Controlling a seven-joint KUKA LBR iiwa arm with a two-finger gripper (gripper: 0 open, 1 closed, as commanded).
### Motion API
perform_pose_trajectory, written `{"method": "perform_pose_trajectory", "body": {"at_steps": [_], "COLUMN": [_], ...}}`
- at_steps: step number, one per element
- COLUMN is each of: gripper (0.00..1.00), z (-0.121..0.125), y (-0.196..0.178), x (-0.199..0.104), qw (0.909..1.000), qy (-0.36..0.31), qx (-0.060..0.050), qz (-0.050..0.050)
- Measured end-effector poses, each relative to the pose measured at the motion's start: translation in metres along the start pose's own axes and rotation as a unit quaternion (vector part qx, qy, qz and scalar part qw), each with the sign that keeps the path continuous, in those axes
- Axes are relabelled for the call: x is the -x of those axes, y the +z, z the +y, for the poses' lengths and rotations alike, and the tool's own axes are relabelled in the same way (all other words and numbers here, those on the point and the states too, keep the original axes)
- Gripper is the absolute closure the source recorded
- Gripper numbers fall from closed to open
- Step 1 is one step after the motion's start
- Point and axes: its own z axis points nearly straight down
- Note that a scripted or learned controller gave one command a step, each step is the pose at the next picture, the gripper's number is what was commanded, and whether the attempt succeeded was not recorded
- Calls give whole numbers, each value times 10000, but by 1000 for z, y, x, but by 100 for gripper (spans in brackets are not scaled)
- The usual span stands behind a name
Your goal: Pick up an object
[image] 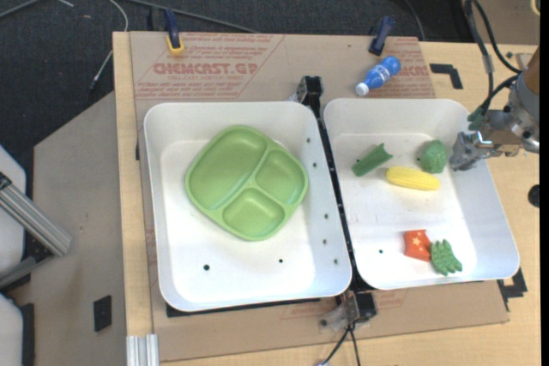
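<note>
The right bin holds several toy foods: a green pepper-like piece, a round green broccoli-like piece, a yellow corn cob, a red block and a dark green leafy piece. My gripper hangs at the bin's right rim, just right of the round green piece and above the corn's right end. Nothing shows between its fingers.
The left bin holds a green divided plate. A small blue-and-white bottle lies on the cardboard behind the right bin. Clamps sit at the board's back edge, cables and boxes beyond.
</note>
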Motion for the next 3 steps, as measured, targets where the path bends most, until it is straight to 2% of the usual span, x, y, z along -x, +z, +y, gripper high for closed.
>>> {"method": "perform_pose_trajectory", "body": {"at_steps": [1,2,3], "gripper": [100,100,100], "z": [16,23,41], "y": [11,5,17], "x": [-47,-97,-147], "qw": [10000,10000,10000], "qy": [-20,-25,-24], "qx": [-40,-25,-32], "qz": [23,20,21]}}
